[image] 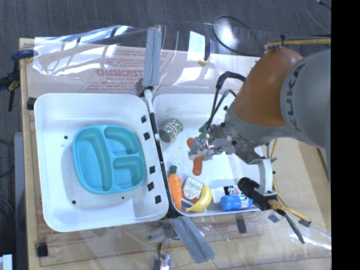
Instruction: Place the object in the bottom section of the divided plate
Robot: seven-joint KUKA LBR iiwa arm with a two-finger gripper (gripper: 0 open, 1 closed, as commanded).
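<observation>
The claw [200, 148] hangs over the right bin [185, 108], apparently clamped on a small orange-red sausage [197, 165] dangling beneath it, presumably lifted for carrying, while the blue divided plate [109, 158] waits in the left bin [56, 117], well left of the claw.

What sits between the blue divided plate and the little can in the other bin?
In the camera view, bare white floor of the left bin, then the bins' meeting walls with black clips, separate the blue divided plate from the can.

"KUKA" on arm [292, 103], "CHEKCAST" on bench sheet [115, 72]
</observation>
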